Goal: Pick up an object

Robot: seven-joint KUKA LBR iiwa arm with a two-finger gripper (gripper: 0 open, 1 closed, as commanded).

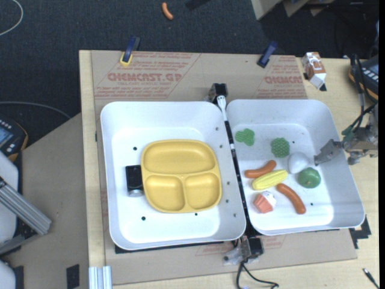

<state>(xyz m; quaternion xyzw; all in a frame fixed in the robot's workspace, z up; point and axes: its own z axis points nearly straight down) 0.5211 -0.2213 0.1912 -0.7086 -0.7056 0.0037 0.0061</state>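
Observation:
The right bin (337, 125) holds several toy foods. A green leafy piece (245, 137) and a green knobbly ball (280, 146) lie toward the back. A pale grey-white egg shape (298, 161) touches a green round fruit (309, 177). An orange sausage (260, 170) lies above a yellow corn cob (269, 179). A second orange sausage (291, 198) and a red-and-white chunk (264, 202) sit near the front. My gripper (328, 152) reaches in over the bin's right wall, just right of the egg shape and above the green fruit. Nothing is visibly held.
The left bin (114, 131) holds a yellow divided plate (180, 174) with a small black block (133, 178) at its left. A ridge (230, 155) separates the bins. Clamps (128, 52) and a small carton (314, 68) sit on the board behind.

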